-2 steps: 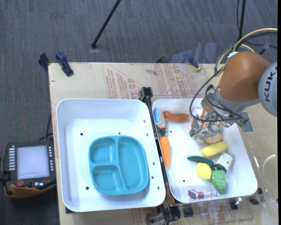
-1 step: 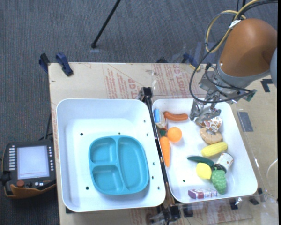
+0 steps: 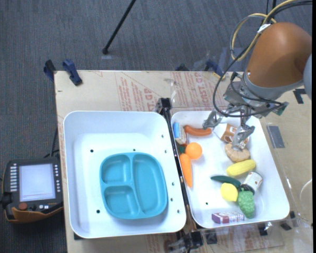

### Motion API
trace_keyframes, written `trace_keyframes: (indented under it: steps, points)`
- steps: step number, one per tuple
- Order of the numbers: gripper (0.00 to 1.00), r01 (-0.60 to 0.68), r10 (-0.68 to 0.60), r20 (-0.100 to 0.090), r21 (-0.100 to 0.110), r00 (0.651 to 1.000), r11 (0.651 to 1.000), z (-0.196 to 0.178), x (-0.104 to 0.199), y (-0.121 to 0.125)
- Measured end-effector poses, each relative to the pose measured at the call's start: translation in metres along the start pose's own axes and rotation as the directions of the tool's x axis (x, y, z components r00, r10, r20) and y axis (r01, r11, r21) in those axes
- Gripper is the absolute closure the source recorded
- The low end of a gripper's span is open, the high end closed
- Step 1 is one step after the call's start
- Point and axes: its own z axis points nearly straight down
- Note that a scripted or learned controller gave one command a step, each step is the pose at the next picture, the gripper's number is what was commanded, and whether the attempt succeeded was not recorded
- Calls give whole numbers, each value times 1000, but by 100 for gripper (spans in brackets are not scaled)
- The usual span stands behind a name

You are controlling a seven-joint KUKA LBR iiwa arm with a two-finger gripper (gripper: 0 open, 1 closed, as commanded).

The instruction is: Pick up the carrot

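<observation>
The gripper (image 3: 227, 125) is seen above the far part of the right bin (image 3: 276, 165), hanging from the grey arm with its orange band (image 3: 278, 54) at the upper right. Its two fingers are spread well apart, one tip near the hot dog (image 3: 198, 131) and the other above a small brown packet (image 3: 230, 133); nothing is held between them.

Just below the right finger a round bread-like item (image 3: 237, 153) is found, and nearer the bin's front a corn cob (image 3: 241, 167) is laid. A dark green vegetable (image 3: 226, 180), a yellow lemon (image 3: 229, 192), a small can (image 3: 252, 182) and a bunch of green grapes (image 3: 246, 203) are gathered toward the front right corner. A small pink and white box (image 3: 227, 217) is placed against the front edge.

The carrot (image 3: 186, 169) is laid along the left wall of the right bin, about midway down it, its thick end touching an orange ball (image 3: 193, 151) and its tip pointed toward the front edge. It is well apart from the gripper. A small blue and white item (image 3: 176, 130) is seen at the far left corner.

In the left bin (image 3: 79, 141) a blue divided plate (image 3: 132, 185) is set toward the front right. A pendant with a screen (image 3: 34, 186) is seen on the floor beyond the bench's left edge.
</observation>
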Motion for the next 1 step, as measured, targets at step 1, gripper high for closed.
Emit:
trace_keyframes:
  steps: [1]
  points:
    - [0,-182,182,-8,-8,983,983,106,4,35]
